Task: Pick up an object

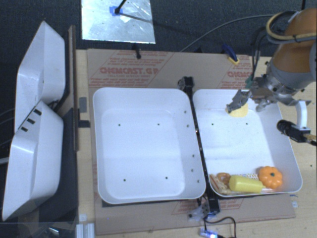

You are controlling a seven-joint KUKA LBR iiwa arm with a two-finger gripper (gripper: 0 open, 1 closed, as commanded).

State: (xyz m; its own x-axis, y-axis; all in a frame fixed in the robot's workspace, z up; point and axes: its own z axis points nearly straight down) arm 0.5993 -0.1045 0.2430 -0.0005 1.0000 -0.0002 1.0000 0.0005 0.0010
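My gripper (249,104) hangs over the far part of the right bin (285,148), below the grey wrist and orange band. Its two fingers stand apart, so it is open. A pale yellow object (241,112) lies on the bin floor right under the left finger (237,101), partly hidden by it; I cannot tell whether they touch. Along the bin's near wall lie an orange pumpkin-shaped toy (270,176), a yellow cylinder (245,184) and a brown pretzel-like piece (221,179).
The left bin (106,133) sits beside the right one, with a black divider clip (186,82) at their far junction. Spare white bins (37,118) are stacked at the far left. A shiny metal plate (118,13) lies beyond the bench.
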